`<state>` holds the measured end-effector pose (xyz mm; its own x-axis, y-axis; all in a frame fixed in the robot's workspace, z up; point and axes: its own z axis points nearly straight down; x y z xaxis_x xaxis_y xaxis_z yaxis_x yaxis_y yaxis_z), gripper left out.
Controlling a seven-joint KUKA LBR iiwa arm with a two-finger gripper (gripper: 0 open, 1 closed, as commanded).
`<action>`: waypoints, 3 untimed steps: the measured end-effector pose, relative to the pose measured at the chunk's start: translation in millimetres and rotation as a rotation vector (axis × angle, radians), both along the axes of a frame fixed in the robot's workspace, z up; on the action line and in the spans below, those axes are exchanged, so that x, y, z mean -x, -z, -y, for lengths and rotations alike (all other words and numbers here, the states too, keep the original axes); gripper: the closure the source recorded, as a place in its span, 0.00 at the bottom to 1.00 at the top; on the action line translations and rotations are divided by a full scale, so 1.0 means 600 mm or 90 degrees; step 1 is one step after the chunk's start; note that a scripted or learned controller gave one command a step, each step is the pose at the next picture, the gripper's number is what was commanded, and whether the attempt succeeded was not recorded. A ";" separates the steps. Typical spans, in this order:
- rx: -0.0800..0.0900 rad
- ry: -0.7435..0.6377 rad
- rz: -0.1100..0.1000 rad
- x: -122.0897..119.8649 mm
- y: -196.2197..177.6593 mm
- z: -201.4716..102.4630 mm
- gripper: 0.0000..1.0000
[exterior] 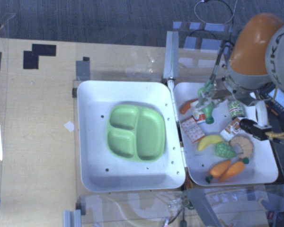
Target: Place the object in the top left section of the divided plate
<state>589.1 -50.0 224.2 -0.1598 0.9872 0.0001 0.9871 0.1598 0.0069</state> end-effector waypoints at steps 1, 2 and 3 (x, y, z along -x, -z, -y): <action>0.001 -0.119 -0.001 -0.022 -0.015 -0.112 1.00; 0.002 -0.249 -0.001 0.088 0.030 -0.060 1.00; 0.002 -0.249 -0.001 0.088 0.030 -0.060 0.00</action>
